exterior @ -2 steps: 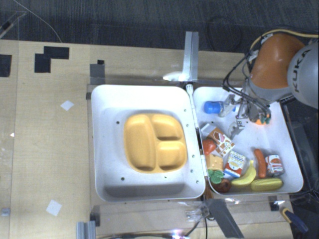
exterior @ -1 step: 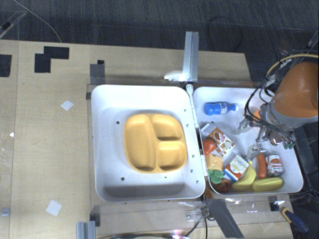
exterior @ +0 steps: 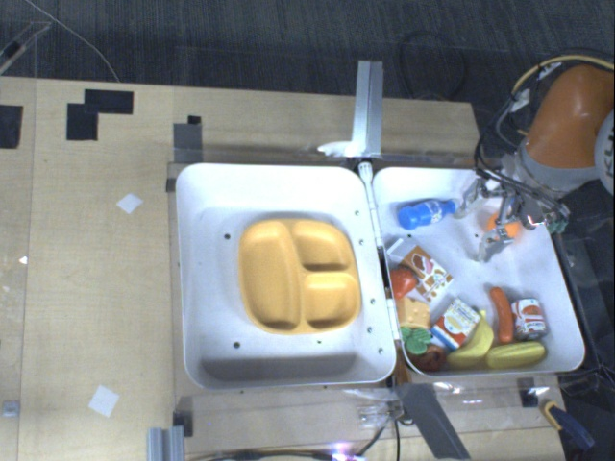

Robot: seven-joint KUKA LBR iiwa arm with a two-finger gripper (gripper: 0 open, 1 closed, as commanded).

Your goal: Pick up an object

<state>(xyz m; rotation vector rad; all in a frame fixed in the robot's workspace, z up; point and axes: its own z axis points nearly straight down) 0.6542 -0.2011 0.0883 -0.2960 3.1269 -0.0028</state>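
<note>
My pincer (exterior: 500, 230) is hanging over the right bin (exterior: 567, 286) near its far right corner, clenched on a small orange piece (exterior: 507, 226) showing between my fingers. A blue bottle (exterior: 426, 211) is lying just beside it, toward the far edge. A yellow tray (exterior: 296, 274) is sitting in the left bin (exterior: 202, 257).

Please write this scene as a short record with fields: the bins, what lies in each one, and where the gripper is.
left bin: holds a yellow divided tray
right bin: holds toy food and packets
upper part of right bin: blue bottle, lying on its side
lower part of right bin: banana, sausage, small can, snack packet
gripper: over the upper right part of the right bin, right of the blue bottle
arm: grey with orange band, entering from the right
held object: cannot tell
</note>
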